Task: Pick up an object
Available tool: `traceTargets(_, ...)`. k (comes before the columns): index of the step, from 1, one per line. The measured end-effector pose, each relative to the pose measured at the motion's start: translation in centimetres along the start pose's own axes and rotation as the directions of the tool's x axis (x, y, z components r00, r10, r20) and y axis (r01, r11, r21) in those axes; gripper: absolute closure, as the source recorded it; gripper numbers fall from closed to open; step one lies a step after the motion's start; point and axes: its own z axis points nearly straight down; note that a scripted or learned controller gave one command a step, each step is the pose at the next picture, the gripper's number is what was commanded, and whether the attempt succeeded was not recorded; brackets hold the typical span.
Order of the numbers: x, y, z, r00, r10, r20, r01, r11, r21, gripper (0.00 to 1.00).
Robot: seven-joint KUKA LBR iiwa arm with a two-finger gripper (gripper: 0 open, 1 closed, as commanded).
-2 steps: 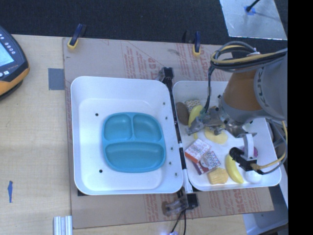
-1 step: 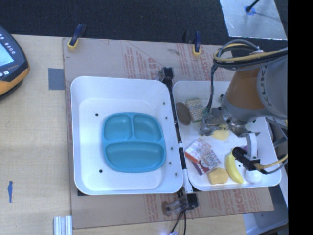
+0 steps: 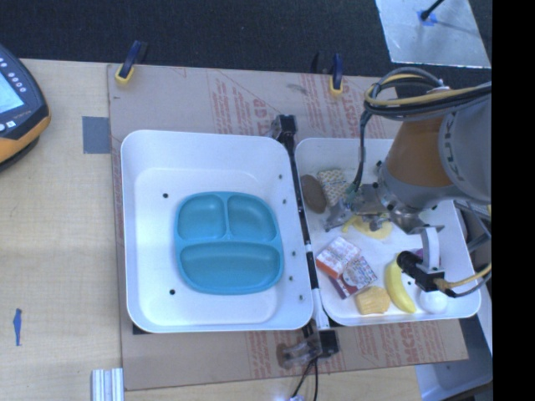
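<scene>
My gripper (image 3: 353, 212) is low in the right bin (image 3: 468, 307), in its upper middle part, under the grey wrist and orange band. It sits over a pale yellow item (image 3: 374, 228) and right beside a patterned packet (image 3: 333, 182) and a brown oval object (image 3: 313, 193). Nearer the front lie a red-and-white packet (image 3: 337, 256), a dark patterned packet (image 3: 360, 273), a yellow block (image 3: 372, 301), a banana (image 3: 399, 287) and a small white object (image 3: 432, 302). The wrist hides what is directly beneath the gripper.
The left bin (image 3: 142, 224) holds a blue divided plate (image 3: 227, 242). A black and yellow cable (image 3: 435, 281) from the arm loops over the right bin's front right corner. Clamps (image 3: 336, 73) stand at the board's far edge, and a yellow and black device (image 3: 17, 98) lies far left.
</scene>
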Motion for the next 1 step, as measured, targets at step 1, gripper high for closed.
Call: traceTargets(1,-0.05,3.91,1.03,1.0,0.001,-0.002,-0.001,1.0,-0.004,0.0)
